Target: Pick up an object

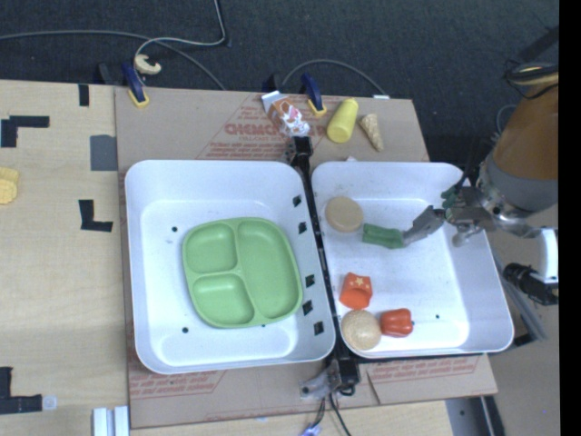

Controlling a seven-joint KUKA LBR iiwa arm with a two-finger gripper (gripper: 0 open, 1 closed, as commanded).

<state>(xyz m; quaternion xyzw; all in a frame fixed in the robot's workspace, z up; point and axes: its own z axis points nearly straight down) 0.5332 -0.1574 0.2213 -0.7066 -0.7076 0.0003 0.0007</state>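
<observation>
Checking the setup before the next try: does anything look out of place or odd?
A few items lie outside the bins on the cardboard behind them: a yellow bottle-like object, a small cone and a small carton. Nothing looks spilled or broken.

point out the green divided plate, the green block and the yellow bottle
green divided plate (241,271), camera view, its centre ridge
green block (381,236), camera view, its top face
yellow bottle (342,121), camera view, its body

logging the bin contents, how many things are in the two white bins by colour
Green: 2, the divided plate in the left bin and a small green piece in the right bin
Tan: 2, a round piece and a ball
Orange-red: 2, a block and a pepper-like piece
Total: 6
</observation>
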